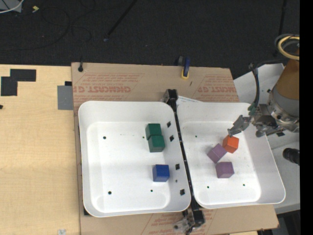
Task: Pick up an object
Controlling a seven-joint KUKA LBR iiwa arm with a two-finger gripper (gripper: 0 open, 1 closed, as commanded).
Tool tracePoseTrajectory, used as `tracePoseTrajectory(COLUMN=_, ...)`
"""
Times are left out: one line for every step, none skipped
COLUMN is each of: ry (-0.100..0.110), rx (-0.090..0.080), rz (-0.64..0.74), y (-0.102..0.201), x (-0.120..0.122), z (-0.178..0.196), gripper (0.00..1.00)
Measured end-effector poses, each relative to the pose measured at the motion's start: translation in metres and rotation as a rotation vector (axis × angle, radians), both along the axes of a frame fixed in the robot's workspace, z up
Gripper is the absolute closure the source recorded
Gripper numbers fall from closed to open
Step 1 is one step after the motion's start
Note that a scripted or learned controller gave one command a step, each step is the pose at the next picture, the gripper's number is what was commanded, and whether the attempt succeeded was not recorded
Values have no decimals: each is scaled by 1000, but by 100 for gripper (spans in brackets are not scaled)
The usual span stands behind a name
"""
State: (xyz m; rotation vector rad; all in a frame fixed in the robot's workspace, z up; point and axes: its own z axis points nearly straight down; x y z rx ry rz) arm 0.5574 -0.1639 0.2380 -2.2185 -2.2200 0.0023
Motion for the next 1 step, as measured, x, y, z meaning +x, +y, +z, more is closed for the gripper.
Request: tracePoseTrajectory(ry=-25, rx=-4, rz=0, y=-9, x=-2, z=-126, gripper=0)
